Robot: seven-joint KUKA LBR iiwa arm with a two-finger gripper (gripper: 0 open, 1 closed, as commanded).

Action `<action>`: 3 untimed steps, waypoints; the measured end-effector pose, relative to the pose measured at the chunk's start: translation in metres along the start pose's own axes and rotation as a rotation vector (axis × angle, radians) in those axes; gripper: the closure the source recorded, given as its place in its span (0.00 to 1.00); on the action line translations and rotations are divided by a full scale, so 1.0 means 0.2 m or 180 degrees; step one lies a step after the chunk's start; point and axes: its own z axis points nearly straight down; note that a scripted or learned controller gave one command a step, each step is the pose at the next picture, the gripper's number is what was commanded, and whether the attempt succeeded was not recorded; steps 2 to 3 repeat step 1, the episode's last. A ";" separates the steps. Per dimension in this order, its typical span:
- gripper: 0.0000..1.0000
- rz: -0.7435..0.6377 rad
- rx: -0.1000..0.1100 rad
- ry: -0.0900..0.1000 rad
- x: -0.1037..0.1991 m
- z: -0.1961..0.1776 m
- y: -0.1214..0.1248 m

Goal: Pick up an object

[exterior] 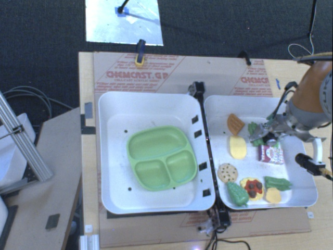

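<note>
In the right bin (218, 120) (crowded), gripper (261, 136) mid-clutter.

You'll see a green divided plate (161, 158) in the left bin (112, 119), mid-frame; a yellow clamp (140, 53) sits upper centre.

One fixed camera looks down from above at a slant, set far enough back to take in the whole counter (171, 66), both white bins, left (112, 139) and right (307, 191), and dark floor beyond. The arm (312, 95) enters from the picture's right side.
</note>
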 end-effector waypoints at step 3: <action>0.00 -0.0018 -0.0013 -0.0002 0.00 0.00 0.36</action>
